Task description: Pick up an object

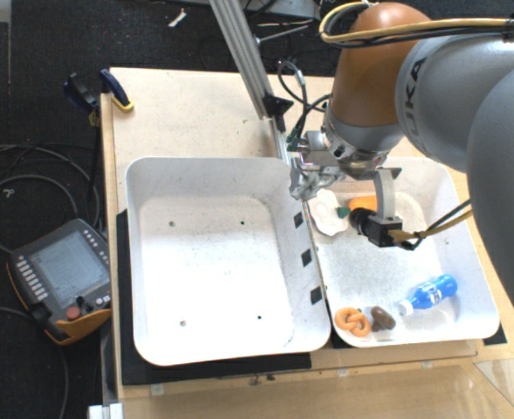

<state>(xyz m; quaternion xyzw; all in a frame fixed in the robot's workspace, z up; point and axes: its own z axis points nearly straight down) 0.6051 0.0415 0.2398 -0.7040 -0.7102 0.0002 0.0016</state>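
In the right bin [370, 269], a white rounded object [329, 214] lies near the far left corner, with an orange object [363, 204] just to its right. A blue bottle [428, 292] lies at the near right. An orange ring-shaped piece [352, 321] and a small brown lump [382, 319] rest by the near rim. My gripper [306, 182] hangs low over the divide between the bins, just left of and above the white object. The wrist hides its tip, and nothing is visibly held.
The left bin [209, 251] is a bare white floor. A slanted aluminium rail [243, 46] rises behind the bins. A black block on a cable [380, 229] hangs from the wrist. A teach pendant [60, 278] sits off the bench at left.
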